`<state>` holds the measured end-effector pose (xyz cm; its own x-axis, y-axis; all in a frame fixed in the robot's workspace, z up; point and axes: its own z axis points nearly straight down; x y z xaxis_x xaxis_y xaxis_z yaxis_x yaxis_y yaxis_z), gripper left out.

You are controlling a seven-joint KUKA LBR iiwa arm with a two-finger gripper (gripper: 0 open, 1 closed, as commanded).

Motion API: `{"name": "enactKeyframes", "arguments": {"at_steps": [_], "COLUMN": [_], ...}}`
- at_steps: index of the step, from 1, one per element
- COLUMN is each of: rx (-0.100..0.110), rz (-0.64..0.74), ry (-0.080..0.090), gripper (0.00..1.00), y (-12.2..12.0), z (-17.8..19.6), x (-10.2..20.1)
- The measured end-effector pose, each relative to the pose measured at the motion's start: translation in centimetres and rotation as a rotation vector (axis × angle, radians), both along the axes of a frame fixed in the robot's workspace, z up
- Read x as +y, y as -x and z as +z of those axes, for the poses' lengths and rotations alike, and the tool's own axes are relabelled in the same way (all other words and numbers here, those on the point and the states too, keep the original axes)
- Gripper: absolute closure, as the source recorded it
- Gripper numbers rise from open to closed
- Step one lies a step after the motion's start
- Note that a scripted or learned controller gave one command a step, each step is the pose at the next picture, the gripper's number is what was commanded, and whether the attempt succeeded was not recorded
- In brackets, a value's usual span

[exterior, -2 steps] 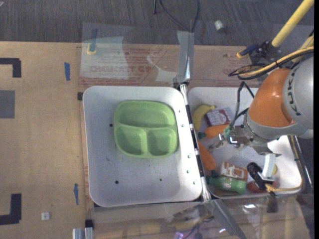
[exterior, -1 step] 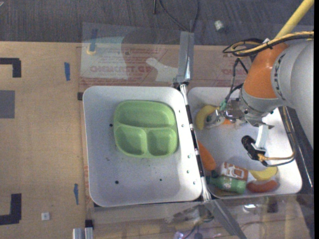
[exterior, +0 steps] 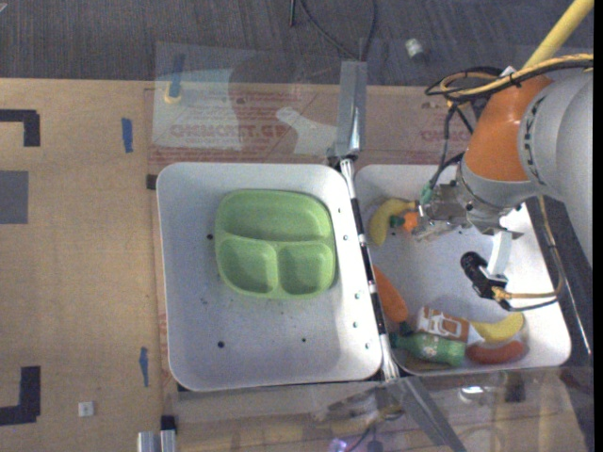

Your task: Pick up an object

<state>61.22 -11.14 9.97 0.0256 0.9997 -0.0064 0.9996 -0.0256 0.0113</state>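
The gripper (exterior: 421,217) hangs low in the right bin (exterior: 551,281), upper centre-right of the frame, just beside a yellow banana (exterior: 384,220) (an orange bit touches it); whether its fingers are parted or holding anything, I cannot tell.

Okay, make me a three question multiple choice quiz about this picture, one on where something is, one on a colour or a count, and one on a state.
1. Where is the green divided tray?
A. In the left bin
B. In the right bin
C. On the floor

2. How many compartments does that tray have?
A. Two
B. Three
C. Five

3. How does the tray lie?
A. Flat, open side up
B. Flipped over
C. Standing on edge

Answers:
1 A, it rests in the left bin.
2 B, one long section above two smaller ones.
3 A, its hollows face the camera.
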Motion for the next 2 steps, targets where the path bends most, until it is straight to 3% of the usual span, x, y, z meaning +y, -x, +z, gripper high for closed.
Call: {"name": "enactKeyframes", "arguments": {"at_steps": [1,2], "rx": [0.004,0.009], "rz": [-0.003,-0.202], "ry": [-0.003,-0.006], "gripper": [1.00,1.00], "y": [-1.3,-5.5], "z": [-1.1,13.9], "x": [0.8,2.4]}}
